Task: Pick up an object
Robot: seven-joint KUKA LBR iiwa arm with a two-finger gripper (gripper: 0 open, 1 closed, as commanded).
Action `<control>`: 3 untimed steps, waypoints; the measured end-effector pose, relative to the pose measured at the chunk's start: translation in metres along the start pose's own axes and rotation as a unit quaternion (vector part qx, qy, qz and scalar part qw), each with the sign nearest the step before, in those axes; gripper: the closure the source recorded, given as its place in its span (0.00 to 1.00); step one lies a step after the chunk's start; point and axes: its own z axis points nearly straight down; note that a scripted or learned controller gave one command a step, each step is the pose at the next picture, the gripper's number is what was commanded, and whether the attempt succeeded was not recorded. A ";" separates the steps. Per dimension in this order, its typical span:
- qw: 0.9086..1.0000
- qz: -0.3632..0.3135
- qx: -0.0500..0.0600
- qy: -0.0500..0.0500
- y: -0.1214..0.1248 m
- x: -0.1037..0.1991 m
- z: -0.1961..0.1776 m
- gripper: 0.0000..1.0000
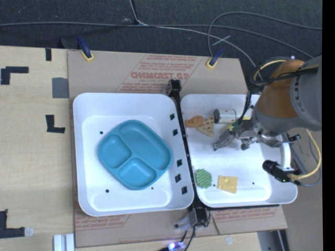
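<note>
In the right bin [261, 195], my gripper [232, 144] hovers near the middle with its fingers spread open; only white bin floor shows between them. A tan pizza-slice toy [201, 123] lies just to the upper left of the fingers. Beside the toy, right above the gripper, is a small white cylinder [226, 116]. Further toward the front of the bin, a green round object [203, 179] and a yellow cheese wedge [227, 184] lie apart from the gripper.
The left bin [86, 114] holds a blue divided plate [134, 153]. A black divider strip [179, 140] runs between the bins. The arm's grey and orange wrist [282, 101] covers the right bin's right side, with cables looping around it.
</note>
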 end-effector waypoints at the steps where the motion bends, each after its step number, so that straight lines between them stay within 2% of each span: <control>1: 1.000 -0.001 -0.001 0.000 0.001 0.001 -0.013 1.00; 3: 1.000 0.000 -0.005 -0.001 -0.006 -0.002 -0.104 1.00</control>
